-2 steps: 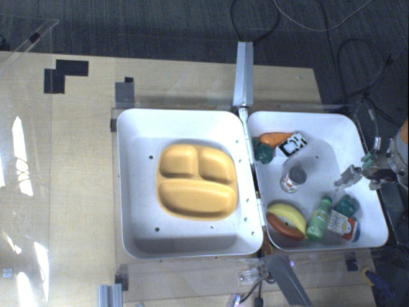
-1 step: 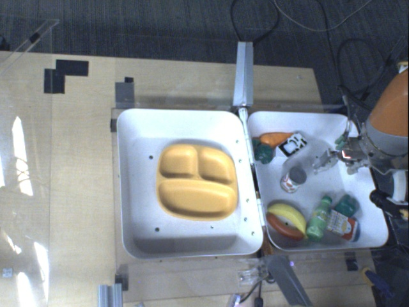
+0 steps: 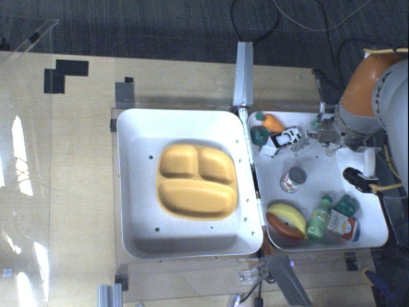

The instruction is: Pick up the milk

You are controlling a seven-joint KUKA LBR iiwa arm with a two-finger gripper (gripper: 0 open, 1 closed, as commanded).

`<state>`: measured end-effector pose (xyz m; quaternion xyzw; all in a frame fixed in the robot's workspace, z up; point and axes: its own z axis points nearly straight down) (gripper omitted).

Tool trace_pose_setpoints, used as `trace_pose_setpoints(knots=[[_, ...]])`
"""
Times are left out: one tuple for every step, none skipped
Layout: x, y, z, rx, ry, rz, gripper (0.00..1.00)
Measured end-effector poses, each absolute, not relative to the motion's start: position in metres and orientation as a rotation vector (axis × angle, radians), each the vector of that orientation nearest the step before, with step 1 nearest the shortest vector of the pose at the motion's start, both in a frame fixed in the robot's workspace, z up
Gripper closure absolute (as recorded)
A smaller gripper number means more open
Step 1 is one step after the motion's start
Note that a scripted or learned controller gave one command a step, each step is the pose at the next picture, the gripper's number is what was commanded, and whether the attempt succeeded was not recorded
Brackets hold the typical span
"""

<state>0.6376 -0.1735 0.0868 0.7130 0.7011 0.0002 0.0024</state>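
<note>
The milk [image 3: 285, 138] is a small white carton with black cow patches, lying tilted near the back left of the right bin [image 3: 377, 235]. My gripper [image 3: 317, 135] reaches in from the right and hangs just right of the carton, close to its right end. Whether it touches the carton is unclear at this size. The grey arm with its orange band [image 3: 363, 88] rises behind it at the bin's back right corner.
An orange carrot [image 3: 273, 123] and a green item [image 3: 259, 135] lie left of the milk. A can [image 3: 293, 179] stands mid-bin. A banana [image 3: 289, 215], a green bottle [image 3: 319, 219] and a second bottle [image 3: 346, 217] lie along the front. The left bin [image 3: 128, 190] holds a yellow divided plate [image 3: 196, 180].
</note>
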Motion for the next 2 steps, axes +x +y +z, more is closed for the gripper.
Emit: trace_pose_setpoints(knots=[[0.655, -0.153, 0.088, 2.021, 2.406, -0.03, 0.0], [0.641, -0.17, 0.102, 2.2, 2.236, 0.003, 0.0]])
